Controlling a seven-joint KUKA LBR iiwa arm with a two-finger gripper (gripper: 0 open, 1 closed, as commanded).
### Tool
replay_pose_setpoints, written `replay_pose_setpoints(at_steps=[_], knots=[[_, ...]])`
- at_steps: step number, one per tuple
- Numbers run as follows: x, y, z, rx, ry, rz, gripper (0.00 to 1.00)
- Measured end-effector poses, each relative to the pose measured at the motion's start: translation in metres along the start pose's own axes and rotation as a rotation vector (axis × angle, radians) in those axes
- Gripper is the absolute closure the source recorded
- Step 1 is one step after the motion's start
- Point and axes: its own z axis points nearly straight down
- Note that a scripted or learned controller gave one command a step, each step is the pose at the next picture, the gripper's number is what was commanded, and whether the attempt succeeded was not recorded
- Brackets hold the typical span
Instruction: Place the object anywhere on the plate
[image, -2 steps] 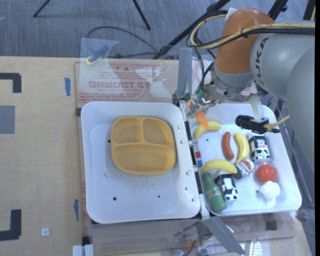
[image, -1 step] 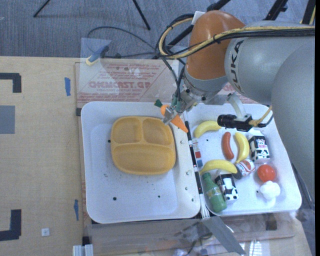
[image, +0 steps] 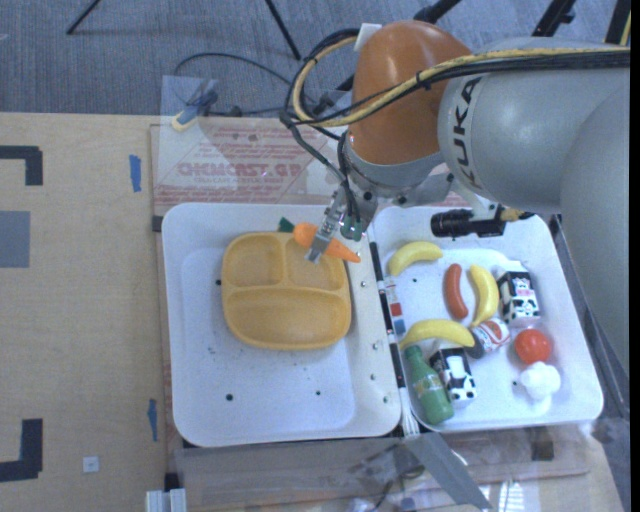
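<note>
A yellow divided plate (image: 285, 295) lies in the left bin (image: 200, 370), toward its back. My gripper (image: 322, 243) hangs over the plate's back right corner, its metal fingers (image: 329, 228) pointing down and to the left. An orange toy carrot (image: 318, 240) with a green top lies across the plate's back rim, right at the fingertips. The fingers appear closed around the carrot's middle. The orange wrist band and grey arm tower above and to the right.
The right bin (image: 570, 400) holds several toy foods: bananas (image: 414, 255), a sausage (image: 455, 290), a green bottle (image: 428, 385), a tomato (image: 533, 345), cow-patterned blocks (image: 518, 296) and a white ball (image: 541, 381). The divider between the bins runs just right of the plate.
</note>
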Motion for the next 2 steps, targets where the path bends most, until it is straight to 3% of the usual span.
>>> replay_pose_setpoints(at_steps=[1, 2], knots=[[0.013, -0.001, -0.077, -0.003, -0.005, 0.068, 1.00], [0.003, 0.005, -0.059, -0.002, -0.004, -0.180, 1.00]])
